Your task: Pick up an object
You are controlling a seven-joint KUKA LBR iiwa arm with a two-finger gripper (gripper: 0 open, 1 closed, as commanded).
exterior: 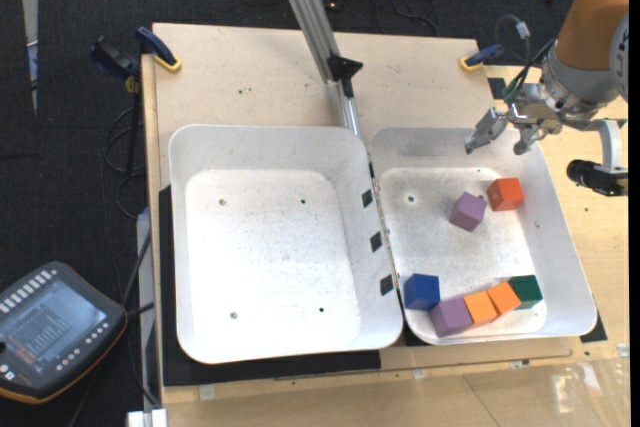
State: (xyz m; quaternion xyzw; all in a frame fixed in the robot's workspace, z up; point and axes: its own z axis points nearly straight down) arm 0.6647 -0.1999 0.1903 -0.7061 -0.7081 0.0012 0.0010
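The right bin (560, 260) holds several small blocks. An orange block (506, 193) and a purple block (467, 211) lie near its middle. Along its front edge sit a blue block (421, 291), a second purple block (451, 315), a second orange block (481, 305) and a green block (524, 291). My gripper (499, 135) hangs above the bin's back right corner, open, its two fingers spread with nothing between them. It is above and just behind the orange block, not touching it.
The left bin (200, 215) stands beside the right one on the wooden bench. A metal pole (310, 15) slants in from the top to the bins' junction. Clamps (158, 50) hold the bench's back corners. A teach pendant (50, 330) lies at lower left.
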